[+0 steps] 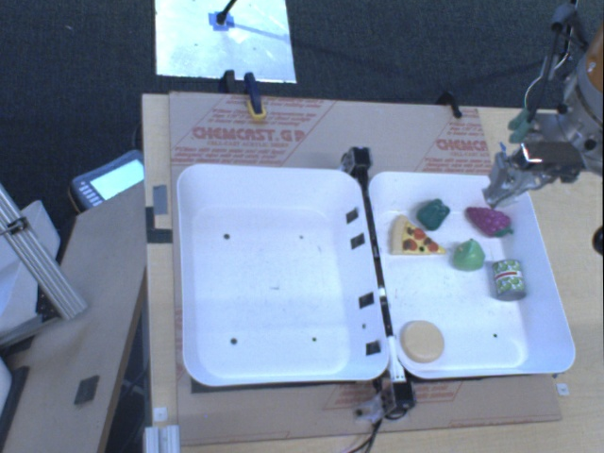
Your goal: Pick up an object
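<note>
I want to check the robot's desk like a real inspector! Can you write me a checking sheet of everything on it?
Surface: bench with a left bin and a right bin side by side.
Job's things: in the right bin, a pizza slice, dark green toy, purple grapes, light green toy, small can and round tan disc.
Clutter: nothing seen.
Tool: tool over the right bin's far right corner, beside the grapes.
Cables: wires at the bench's front edge.
Surroundings: shiny plate on dark carpet.
</note>
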Available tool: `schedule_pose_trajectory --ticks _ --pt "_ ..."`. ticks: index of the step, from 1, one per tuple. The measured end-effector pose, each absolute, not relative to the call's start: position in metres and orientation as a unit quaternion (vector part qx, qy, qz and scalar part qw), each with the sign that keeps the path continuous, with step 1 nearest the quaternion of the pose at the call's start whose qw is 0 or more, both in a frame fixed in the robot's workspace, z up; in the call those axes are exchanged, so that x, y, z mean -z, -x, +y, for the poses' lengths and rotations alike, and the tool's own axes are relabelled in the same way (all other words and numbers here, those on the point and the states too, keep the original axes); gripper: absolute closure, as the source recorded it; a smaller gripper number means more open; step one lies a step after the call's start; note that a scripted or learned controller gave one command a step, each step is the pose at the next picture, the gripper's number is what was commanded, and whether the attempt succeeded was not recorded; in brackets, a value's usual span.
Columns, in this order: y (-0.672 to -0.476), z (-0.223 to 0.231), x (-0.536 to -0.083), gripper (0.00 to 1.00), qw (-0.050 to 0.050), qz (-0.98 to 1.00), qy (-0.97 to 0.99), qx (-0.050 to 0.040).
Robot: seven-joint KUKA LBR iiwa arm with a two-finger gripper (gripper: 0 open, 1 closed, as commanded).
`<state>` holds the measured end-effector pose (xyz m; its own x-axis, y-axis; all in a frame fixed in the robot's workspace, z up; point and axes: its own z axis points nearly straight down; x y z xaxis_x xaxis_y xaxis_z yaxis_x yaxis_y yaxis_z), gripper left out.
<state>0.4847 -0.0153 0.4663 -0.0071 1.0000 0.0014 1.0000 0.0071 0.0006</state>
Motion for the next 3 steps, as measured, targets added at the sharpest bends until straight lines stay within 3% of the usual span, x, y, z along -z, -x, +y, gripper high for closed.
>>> schedule_pose_trajectory --ticks 1,2,3 --pt "-0.490 0.053 -0.478 1.00 -0.001 -0.711 0.703 0.0020" --pt "-0.486 0.117 -0.449 1.00 0.000 -0.711 0.703 0.0006" --pt "-0.487 0.159 -0.479 1.00 -0.001 -0.710 0.704 0.0023"
